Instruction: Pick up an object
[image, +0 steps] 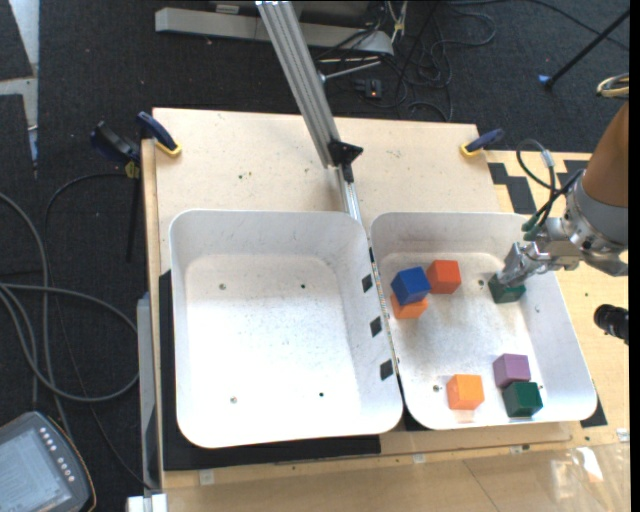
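My gripper (511, 281) reaches in from the right over the upper right part of the right bin (560, 330). A small green block (507, 292) sits between its fingertips, partly hidden by them, and the gripper is shut on it. To the left, a blue cube (410, 284) rests partly on an orange cube (409, 307), with another orange cube (444, 275) just beside them. Near the bin's front edge lie an orange cube (465, 391), a purple cube (512, 368) and a dark green cube (522, 398).
The left bin (190, 300) stands alongside, sharing a ridge with the right bin. A slanted metal pole (305, 85) comes down to the bins' back edge. Blue and yellow clamps (158, 135) grip the bench's back corners.
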